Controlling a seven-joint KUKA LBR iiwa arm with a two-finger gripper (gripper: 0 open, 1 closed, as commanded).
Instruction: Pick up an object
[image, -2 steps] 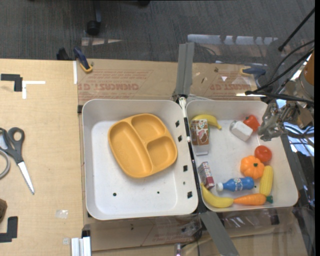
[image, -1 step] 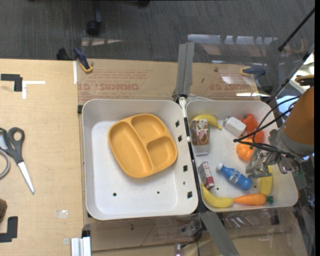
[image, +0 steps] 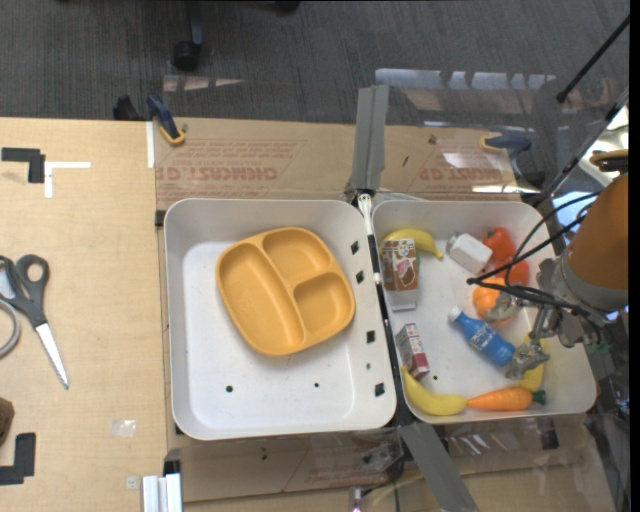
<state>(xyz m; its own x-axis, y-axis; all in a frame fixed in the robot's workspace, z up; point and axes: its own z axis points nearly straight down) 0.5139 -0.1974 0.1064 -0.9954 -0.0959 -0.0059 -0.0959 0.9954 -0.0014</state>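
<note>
A wooden surface (image: 80, 300) carries two shallow white bins side by side, seen from above at a slant. The left bin (image: 190, 400) holds a yellow-orange divided plate (image: 285, 290) with three compartments, lying near its middle. The right bin (image: 440, 300) holds a scatter of small things: a banana (image: 412, 240) at the far edge beside a small brown carton (image: 400, 268), a white object (image: 468, 252), an orange toy (image: 502, 248), a blue bottle (image: 482, 340) lying on its side, a small red and grey packet (image: 413, 350), a second banana (image: 432, 398) along the near edge, and a carrot (image: 500, 400) just beside it.

The grey arm enters from the right, its orange band (image: 605, 240) showing at the frame edge. Its hand (image: 527, 362) hangs low in the right bin, near the blue bottle's right end and just above the carrot. Whether the hand is open or closed cannot be told, nor whether it touches anything.

Scissors (image: 38, 310) lie on the surface well to the left.
</note>
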